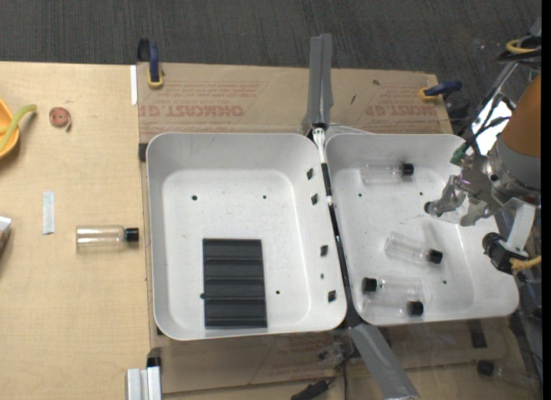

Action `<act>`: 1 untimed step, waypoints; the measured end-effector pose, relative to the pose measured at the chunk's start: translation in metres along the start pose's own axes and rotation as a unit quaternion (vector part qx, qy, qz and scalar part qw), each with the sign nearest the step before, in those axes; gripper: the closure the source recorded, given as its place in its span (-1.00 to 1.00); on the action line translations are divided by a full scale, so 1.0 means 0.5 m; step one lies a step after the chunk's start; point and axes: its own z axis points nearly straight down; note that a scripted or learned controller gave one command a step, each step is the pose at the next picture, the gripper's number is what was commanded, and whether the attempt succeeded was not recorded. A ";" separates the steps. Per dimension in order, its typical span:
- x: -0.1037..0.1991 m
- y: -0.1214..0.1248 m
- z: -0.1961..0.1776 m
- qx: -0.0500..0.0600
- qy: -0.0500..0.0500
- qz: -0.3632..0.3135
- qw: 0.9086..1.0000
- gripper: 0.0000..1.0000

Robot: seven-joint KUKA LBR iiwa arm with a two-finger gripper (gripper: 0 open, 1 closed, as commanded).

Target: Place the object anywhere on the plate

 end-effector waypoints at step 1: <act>0.000 0.000 0.000 0.000 0.000 0.000 1.000 -1.00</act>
